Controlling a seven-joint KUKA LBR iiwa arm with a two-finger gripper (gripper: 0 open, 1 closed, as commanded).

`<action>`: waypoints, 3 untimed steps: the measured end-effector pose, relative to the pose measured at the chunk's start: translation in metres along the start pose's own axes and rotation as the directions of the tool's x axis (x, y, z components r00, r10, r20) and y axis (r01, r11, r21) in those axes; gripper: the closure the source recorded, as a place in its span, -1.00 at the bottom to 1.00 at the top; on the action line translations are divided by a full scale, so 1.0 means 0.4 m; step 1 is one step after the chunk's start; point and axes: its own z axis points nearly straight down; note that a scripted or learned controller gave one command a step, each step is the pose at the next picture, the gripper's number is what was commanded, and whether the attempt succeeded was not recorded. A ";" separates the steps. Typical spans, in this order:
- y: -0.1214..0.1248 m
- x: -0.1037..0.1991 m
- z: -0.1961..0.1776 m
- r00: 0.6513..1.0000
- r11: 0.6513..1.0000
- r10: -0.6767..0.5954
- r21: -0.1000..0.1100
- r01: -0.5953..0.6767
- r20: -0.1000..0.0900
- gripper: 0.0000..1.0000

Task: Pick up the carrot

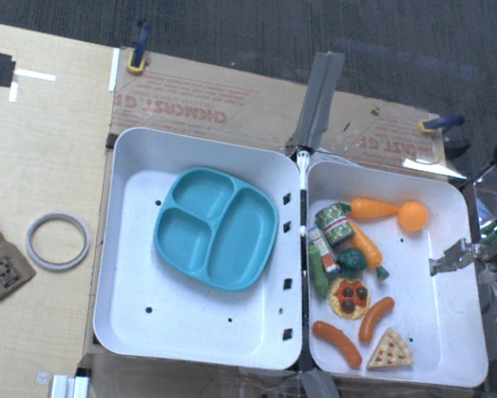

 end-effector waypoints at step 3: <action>0.182 0.202 0.293 0.999 0.999 0.053 0.000 -0.053 0.001 1.00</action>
